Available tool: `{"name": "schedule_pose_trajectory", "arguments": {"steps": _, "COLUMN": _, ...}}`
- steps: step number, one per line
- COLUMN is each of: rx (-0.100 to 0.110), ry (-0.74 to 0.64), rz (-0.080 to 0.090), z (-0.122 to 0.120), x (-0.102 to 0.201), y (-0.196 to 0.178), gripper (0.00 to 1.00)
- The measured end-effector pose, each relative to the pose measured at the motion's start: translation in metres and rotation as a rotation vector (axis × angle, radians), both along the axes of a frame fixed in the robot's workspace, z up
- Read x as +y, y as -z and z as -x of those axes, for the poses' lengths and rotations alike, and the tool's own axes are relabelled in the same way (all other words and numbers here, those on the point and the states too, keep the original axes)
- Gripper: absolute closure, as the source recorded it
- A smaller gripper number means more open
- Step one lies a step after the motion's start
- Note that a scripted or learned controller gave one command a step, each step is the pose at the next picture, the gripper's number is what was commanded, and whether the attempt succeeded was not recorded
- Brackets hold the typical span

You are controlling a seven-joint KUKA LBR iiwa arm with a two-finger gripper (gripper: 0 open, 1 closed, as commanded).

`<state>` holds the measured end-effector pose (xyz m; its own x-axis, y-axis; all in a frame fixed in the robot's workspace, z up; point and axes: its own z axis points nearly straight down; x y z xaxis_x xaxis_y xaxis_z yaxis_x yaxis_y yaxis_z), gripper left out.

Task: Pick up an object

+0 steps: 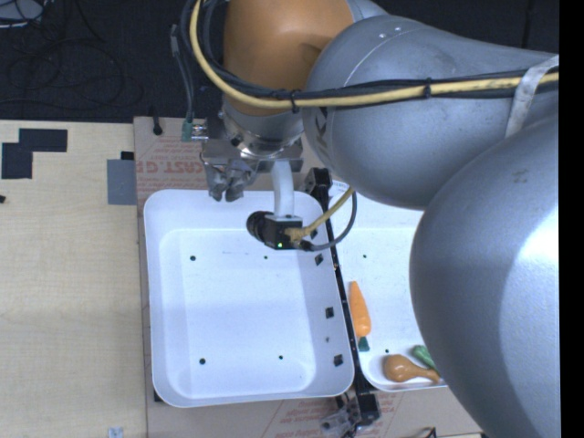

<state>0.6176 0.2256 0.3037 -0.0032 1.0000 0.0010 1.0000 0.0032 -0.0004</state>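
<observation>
While the grey metal two-finger gripper (228, 186) hangs over the far rim of the left shallow white plastic bin (164, 336), jaws narrow and holding nothing, the smooth tapered orange carrot (359, 308) lies well to its right in the right bin (388, 267), beside a tan pear-shaped toy (402, 368).

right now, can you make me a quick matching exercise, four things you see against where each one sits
Things:
1. carrot
2. tan pear-shaped toy
3. gripper
4. left bin

Places:
A. over the far rim of the left bin
B. near corner of the right bin
C. along the right bin's left wall
D. left of the black divider

Pairs: 1-C, 2-B, 3-A, 4-D
</observation>
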Motion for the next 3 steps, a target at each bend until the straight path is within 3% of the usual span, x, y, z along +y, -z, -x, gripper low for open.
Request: {"name": "schedule_pose_trajectory", "arguments": {"steps": 3, "rx": 0.010, "ry": -0.020, "rz": 0.008, "z": 0.002, "x": 0.002, "y": -0.026, "gripper": 1.00}}
